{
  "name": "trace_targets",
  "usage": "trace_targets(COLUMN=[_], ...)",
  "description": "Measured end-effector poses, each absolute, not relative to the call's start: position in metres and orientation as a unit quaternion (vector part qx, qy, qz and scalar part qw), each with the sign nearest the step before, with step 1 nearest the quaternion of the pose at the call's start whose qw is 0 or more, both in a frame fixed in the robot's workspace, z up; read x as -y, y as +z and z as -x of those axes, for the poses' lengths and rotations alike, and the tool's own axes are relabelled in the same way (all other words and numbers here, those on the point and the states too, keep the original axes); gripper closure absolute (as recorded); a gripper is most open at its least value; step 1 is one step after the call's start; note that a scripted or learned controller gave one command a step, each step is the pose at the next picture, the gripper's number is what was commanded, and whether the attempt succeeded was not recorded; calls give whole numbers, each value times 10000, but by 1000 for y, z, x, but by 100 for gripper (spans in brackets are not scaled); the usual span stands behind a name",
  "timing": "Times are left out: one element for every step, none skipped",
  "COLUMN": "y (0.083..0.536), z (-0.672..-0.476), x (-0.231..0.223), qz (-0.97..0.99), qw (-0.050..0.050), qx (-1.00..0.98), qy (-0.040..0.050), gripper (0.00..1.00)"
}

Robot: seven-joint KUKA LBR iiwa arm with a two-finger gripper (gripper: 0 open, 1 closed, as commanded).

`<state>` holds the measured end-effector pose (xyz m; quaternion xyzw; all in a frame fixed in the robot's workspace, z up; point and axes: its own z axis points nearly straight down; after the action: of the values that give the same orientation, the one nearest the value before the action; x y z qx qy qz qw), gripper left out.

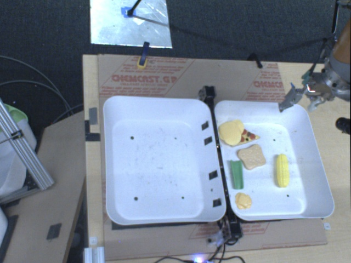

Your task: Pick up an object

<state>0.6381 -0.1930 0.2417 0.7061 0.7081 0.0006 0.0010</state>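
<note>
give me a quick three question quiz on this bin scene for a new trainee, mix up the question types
1. True or false: the corn cob lies in the right bin.
2. Which item lies closest to the divider between the bins? A) toast slice B) green stick C) corn cob
3. Fill in: the gripper sits above the right bin's far ____ corner.

Key: 1 true; 2 B; 3 right.

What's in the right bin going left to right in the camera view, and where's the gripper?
Green stick → toast slice → corn cob. The pizza slice and the small yellow piece overlap the others in x, so left out. The gripper sits further right, above the right bin's far corner.
</note>
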Motion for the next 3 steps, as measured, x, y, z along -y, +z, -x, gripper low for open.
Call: trace_targets(y=[123, 84, 86], z=[-594, -535, -589], x=[183, 134, 84], qz=[-7069, -7074, -7035], qw=[-47, 8, 25], qx=[-7073, -7068, -7107], qy=[-22, 14, 28], gripper=[0, 0, 0])
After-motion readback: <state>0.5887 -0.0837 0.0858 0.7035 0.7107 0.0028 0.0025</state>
